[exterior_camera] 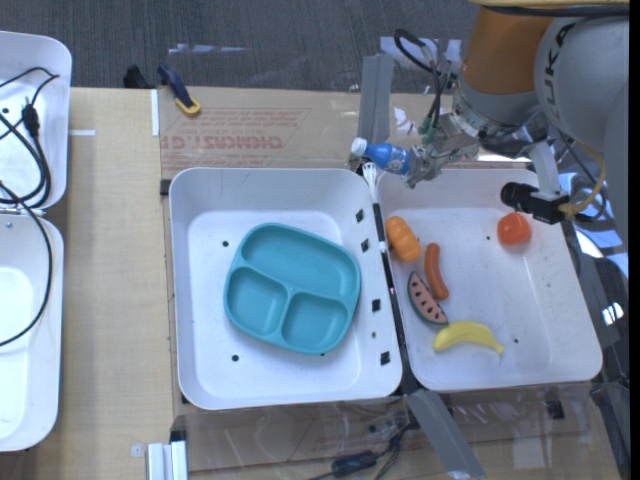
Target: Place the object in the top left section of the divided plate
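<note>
— What has the hand (418, 164) got?
— A small blue bottle (385, 155), it seems; the fingers are hard to see. It hangs over the wall between the bins.
— And now?
— Carry it high to the teal plate (292, 288), then lower slowly over the top left section.
</note>
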